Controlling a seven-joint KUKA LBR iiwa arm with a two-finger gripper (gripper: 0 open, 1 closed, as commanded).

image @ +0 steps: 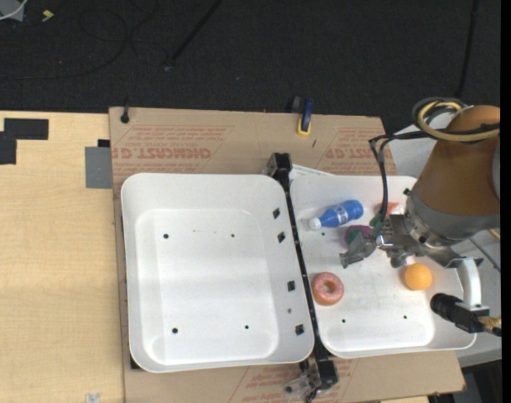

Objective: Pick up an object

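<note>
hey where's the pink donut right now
The pink donut lies in the right bin, near its left wall by the divider between the bins, below the blue bottle and left of the orange ball.

Robotics lab: taped cardboard bench (238,141), cables (154,32) on dark floor.

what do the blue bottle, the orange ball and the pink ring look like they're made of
Blue bottle: likely plastic, glossy blue body with a white cap. Orange ball: smooth, matte, probably plastic or foam. Pink ring: doughnut-shaped, dull finish, perhaps soft rubber or foam; hard to tell.
</note>
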